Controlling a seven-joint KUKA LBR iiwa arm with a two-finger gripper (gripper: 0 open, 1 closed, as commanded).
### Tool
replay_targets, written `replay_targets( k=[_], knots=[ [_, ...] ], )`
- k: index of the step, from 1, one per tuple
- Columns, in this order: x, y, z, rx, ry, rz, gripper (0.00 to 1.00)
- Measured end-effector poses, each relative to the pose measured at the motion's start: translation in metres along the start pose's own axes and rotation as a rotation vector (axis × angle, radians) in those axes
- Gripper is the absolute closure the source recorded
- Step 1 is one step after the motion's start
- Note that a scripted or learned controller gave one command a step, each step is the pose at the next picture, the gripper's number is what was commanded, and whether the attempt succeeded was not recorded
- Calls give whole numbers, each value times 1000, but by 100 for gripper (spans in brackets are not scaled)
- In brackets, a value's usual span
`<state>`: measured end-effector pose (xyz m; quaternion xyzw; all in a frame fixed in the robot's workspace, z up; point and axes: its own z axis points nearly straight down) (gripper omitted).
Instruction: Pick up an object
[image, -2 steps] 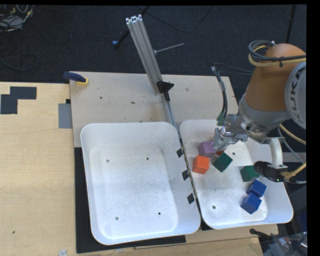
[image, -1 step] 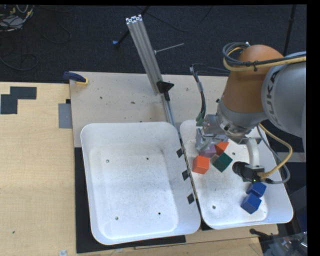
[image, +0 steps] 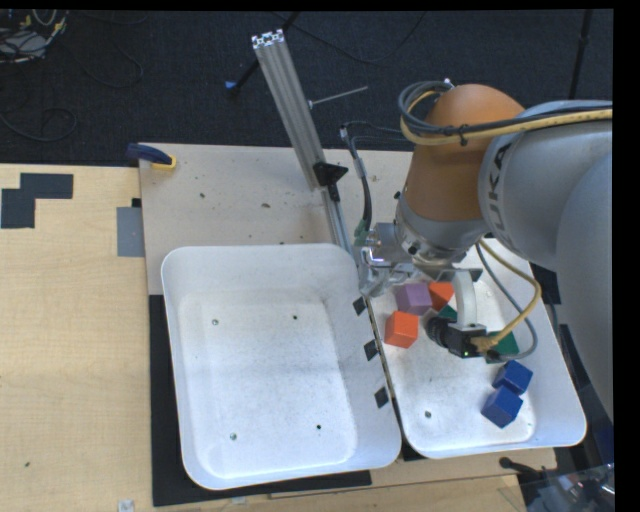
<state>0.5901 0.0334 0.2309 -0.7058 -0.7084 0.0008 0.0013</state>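
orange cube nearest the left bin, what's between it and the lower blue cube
Camera view: only bare white bin floor between orange cube and lower blue cube.

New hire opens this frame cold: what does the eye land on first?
The big grey arm with its orange band fills the right side, reaching down over the right bin. Under it sits a bright scatter of blocks: an orange cube and a purple block by the divider, and two blue cubes nearer the front. A silver rail slants up from between the bins.
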Motion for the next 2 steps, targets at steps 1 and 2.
replay_targets(
  k=[1, 2],
  knots=[
    [60, 12, -3, -1, 1, -1, 100],
    [58, 11, -2, 1, -2, -2, 0]
  ],
)
